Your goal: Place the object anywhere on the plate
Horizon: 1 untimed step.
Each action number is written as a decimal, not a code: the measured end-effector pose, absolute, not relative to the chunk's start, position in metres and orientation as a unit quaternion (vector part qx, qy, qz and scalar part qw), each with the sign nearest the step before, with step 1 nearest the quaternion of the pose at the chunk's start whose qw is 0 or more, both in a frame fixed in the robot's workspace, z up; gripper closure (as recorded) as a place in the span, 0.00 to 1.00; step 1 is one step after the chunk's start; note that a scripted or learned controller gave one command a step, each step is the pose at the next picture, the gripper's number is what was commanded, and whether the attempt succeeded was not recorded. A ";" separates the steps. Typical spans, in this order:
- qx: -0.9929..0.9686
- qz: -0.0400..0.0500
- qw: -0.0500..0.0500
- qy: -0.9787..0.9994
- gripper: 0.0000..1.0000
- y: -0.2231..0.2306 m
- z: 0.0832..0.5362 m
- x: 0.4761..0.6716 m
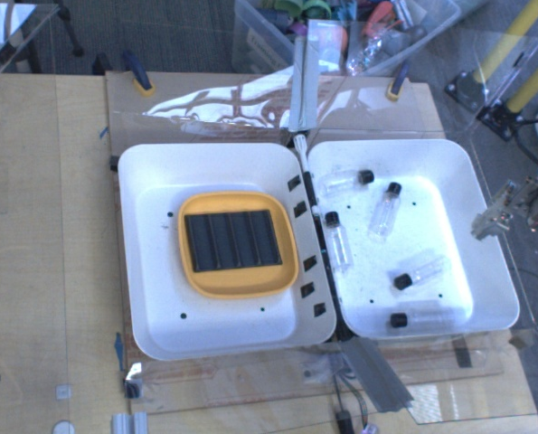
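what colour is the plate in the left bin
Yellow plate, with a dark ribbed insert, seen in the camera view.

Two white bins [151,242], one yellow plate [239,242], perhaps five vials [383,211] (clear, black-capped)

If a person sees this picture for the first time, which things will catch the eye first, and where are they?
The eye goes first to the yellow plate with a dark ribbed insert, lying in the middle of the left bin. Next come the clear vials with black caps, scattered lying down across the right bin. Behind the bins, a clear tub of colourful items stands at the top.
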<state>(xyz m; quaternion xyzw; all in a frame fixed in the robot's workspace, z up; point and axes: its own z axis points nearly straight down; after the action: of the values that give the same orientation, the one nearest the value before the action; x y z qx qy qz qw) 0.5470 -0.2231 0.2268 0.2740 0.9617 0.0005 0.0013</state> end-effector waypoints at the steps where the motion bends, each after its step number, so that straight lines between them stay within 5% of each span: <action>1: 0.154 0.001 0.001 0.988 1.00 -0.200 0.217 0.498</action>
<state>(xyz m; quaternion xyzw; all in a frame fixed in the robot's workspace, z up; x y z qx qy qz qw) 0.4980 -0.2003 0.2169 0.1543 0.9880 0.0007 0.0007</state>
